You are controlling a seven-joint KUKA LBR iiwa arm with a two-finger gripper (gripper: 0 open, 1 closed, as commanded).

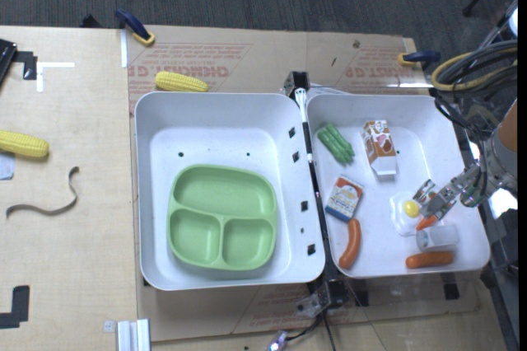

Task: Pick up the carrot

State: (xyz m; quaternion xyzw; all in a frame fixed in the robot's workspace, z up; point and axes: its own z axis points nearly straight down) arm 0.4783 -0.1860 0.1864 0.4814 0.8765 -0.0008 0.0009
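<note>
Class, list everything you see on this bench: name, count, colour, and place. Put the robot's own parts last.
Bins: two, white, side by side.
Divided plate: one, green, left bin.
Green vegetable: one, right bin, upper left.
Cartons: two, small, right bin.
Sausage: one, orange-red, right bin, lower left.
Carrot: one, orange, right bin, lower right.
Fried egg: one, white and yellow, right bin.
Corn cobs: two, yellow, outside the bins.
Clamps: two, blue and yellow, far edge.
Gripper: one, grey, over the right bin.

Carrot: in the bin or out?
In. The carrot lies flat on the floor of the right bin, near its front right corner.
</note>
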